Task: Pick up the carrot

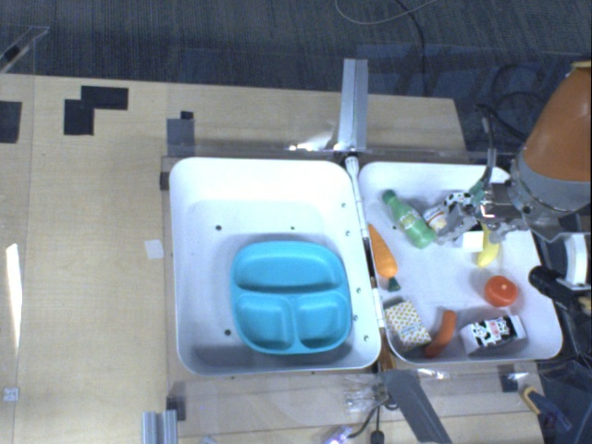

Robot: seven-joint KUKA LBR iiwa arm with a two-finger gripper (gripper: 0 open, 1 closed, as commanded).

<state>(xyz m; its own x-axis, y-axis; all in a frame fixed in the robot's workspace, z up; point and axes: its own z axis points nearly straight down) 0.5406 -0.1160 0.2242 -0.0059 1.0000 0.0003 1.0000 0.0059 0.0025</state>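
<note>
The carrot point(382, 255) is a short orange cone lying against the left wall of the right bin point(546, 340), its tip pointing toward the back. My gripper point(455, 216) hangs over the back middle of that bin, to the right of and behind the carrot, well apart from it. Just left of the gripper lies a green bottle point(408, 218), between it and the carrot. The arm's grey wrist and orange band point(560, 141) come in from the right.
The right bin also holds a yellow item point(487, 251), an orange round piece point(500, 290), a black-and-white carton point(490, 333), a brown sausage point(442, 331) and a patterned cracker point(405, 320). A blue divided tray point(290, 294) sits in the left bin point(199, 248).
</note>
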